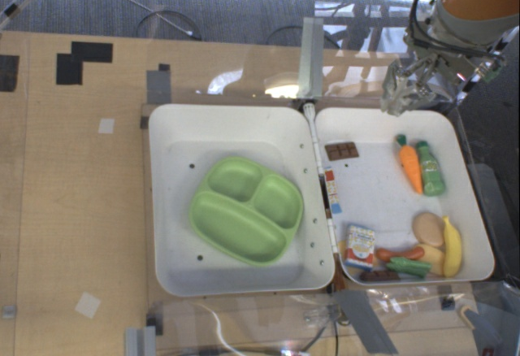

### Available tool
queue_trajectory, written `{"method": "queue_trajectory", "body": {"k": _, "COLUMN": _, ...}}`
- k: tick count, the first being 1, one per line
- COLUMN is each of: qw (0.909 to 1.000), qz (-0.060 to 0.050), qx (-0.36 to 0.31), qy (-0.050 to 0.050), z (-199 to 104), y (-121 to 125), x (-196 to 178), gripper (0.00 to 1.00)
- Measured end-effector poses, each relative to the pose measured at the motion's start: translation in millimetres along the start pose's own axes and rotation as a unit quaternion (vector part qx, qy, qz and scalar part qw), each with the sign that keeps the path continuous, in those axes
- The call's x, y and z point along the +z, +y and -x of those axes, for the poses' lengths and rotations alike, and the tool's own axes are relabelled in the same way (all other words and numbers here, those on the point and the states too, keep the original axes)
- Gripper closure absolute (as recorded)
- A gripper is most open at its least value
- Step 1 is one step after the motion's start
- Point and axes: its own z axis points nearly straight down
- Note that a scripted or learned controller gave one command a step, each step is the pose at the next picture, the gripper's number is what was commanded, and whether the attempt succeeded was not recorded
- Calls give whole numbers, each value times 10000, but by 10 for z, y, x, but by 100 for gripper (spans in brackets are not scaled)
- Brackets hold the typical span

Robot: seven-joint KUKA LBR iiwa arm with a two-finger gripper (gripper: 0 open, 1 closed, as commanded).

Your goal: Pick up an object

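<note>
Presently, pincer (404,94), finger state indiscernible, hangs above the right bin's (370,123) far rim, likely staged to descend, while carrot (410,167), green bottle (431,171) and banana (452,246) lie loose inside for picking.

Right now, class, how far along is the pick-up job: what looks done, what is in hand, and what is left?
Done: nothing lifted yet. The carrot, green bottle, banana and small carton all lie in the right bin. In hand: the claw hangs over that bin's far edge with no object seen in it. Left: choose an item, descend, grasp and lift. The green divided plate sits in the left bin.
</note>
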Motion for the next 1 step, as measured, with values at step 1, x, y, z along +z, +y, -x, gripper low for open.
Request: {"method": "queue_trajectory", "body": {"k": 1, "qw": 9990, "qz": 21, "qx": -448, "qy": 38, "z": -591, "y": 266, "x": 183, "gripper": 100}}
